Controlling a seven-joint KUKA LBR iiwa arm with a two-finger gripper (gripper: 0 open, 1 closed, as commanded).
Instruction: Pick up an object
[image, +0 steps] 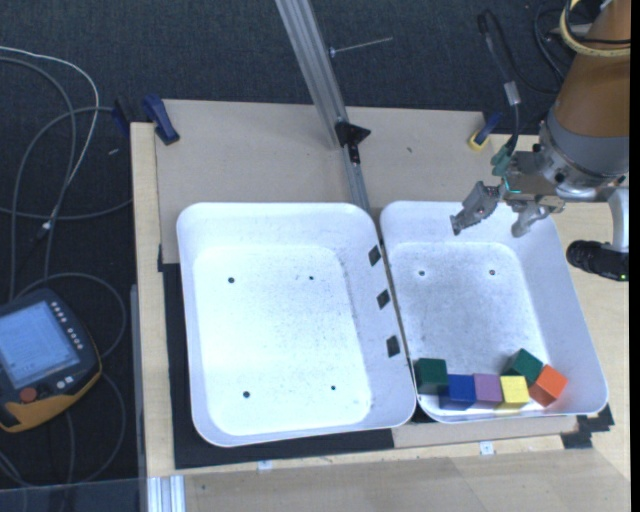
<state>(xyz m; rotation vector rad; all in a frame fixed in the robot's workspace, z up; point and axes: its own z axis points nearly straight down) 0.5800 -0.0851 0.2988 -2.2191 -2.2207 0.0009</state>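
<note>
Camera view: the claw (497, 212), fingers spread and holding nothing, hangs over the far edge of the right bin (570, 300). The blocks lie well apart from it in a row along that bin's near edge: dark green (431, 374), blue (461, 389), purple (487, 387), yellow (514, 389), green (526, 364), orange (549, 383) (packed touching). Bare bin floor lies between. The left bin (200, 240) sits beside it on the tabletop (250, 150).

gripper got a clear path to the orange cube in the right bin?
Probably yes. The gripper hangs open above the right bin's far end, with bare floor between it and the orange cube. But the cube sits against the near wall, touching the dark green cube, so finger room looks tight.
</note>
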